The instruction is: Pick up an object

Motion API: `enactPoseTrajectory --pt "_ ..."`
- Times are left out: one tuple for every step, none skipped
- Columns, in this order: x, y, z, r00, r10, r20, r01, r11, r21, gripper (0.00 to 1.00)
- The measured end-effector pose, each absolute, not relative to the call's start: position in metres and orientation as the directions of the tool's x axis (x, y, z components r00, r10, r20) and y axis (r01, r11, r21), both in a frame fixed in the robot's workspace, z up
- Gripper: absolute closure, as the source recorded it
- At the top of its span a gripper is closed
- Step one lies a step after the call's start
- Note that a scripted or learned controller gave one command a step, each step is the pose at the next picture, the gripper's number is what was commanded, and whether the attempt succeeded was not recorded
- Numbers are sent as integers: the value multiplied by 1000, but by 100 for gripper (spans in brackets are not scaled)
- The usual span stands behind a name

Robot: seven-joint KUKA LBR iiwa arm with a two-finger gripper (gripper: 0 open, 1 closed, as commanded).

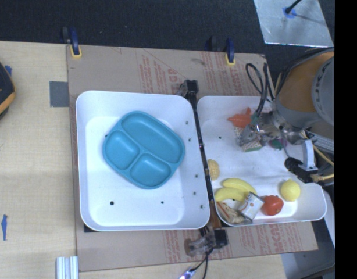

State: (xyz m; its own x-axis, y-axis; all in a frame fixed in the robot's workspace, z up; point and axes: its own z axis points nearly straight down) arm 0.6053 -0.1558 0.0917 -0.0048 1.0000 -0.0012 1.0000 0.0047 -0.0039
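Observation:
The right bin (248, 164) holds several small items. An orange-red piece (239, 120) lies near its far side, and a small yellowish piece (213, 168) rests by its left wall. A yellow banana (234, 189), a lemon (290, 189), a red tomato (272, 205) and a small box (252, 206) crowd the near edge. My gripper (252, 137) is low in the far part of this bin, just right of the orange-red piece. Under it there is a blurred grey and green patch that I cannot identify.
The left bin (91, 202) carries a blue divided plate (143, 149). The grey arm with its orange band (303, 92) and looping cables (263, 83) hangs over the right bin's far right corner. Clamps (191, 88) sit between the bins.

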Motion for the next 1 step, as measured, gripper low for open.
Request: enactPoseTrajectory --pt "623 -89 193 -5 1000 1 1000 5 -1 100"
